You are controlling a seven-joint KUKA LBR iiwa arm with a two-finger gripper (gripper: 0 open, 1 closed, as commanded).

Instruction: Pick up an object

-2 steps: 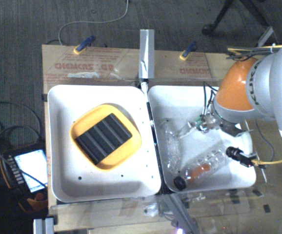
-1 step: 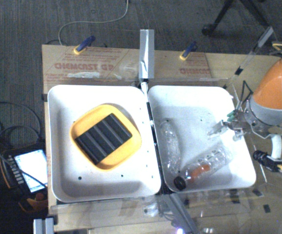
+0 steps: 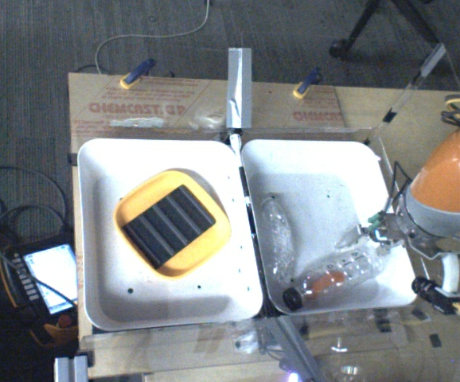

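My gripper [image 3: 383,231] hangs at R bin's [image 3: 309,159] right edge, just by the clear bottle [image 3: 337,275] lying across the bin's front w/ black cap pointing left; can't tell if fingers are apart or together.
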